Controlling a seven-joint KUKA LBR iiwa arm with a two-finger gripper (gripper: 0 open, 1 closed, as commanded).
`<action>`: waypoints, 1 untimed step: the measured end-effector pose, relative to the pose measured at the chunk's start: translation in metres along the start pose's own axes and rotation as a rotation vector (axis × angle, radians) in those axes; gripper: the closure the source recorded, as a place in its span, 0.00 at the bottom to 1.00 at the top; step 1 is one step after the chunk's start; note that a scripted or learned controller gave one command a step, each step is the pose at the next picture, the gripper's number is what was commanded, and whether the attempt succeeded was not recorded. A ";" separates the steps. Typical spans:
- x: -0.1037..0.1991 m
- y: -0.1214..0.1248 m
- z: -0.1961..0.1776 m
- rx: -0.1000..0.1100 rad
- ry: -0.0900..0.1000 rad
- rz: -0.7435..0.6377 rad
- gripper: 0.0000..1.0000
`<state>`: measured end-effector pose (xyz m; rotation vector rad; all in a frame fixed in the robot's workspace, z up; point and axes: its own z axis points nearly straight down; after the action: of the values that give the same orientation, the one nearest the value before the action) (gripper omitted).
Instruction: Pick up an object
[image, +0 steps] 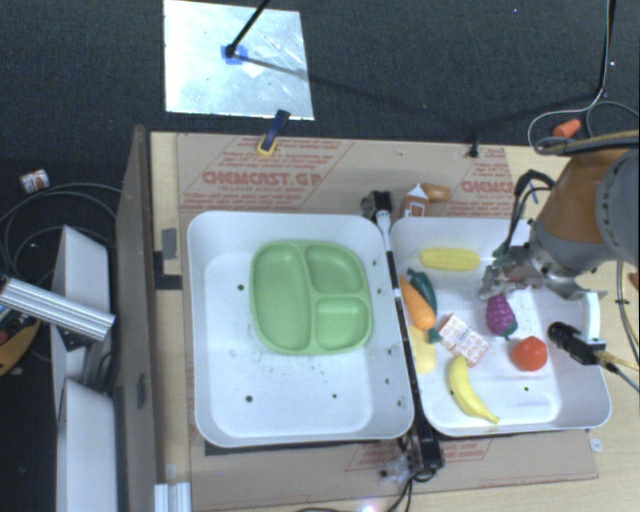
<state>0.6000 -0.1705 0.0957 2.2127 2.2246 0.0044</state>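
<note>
Now the gripper is low in the right bin, just above the purple grapes; I cannot tell its state. Near them lies a tomato.

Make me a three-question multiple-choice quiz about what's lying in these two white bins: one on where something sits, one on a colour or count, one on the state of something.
1. Where is the green divided plate?
A. In the left bin
B. In the right bin
C. On the floor

2. What colour is the toy tomato?
A. Blue
B. Red
C. White

3. How does the banana lie?
A. Standing on end
B. Flat on the bin floor
C. Stacked on the plate

Answers:
1 A: the plate rests in the left bin, away from the food toys.
2 B: it shows red beside the purple grapes.
3 B: it lies flat near the right bin's front, well below the gripper.
</note>
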 end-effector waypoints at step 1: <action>0.031 -0.056 -0.103 -0.002 0.001 0.001 1.00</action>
<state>0.5438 -0.1394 0.1989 2.2132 2.2236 0.0077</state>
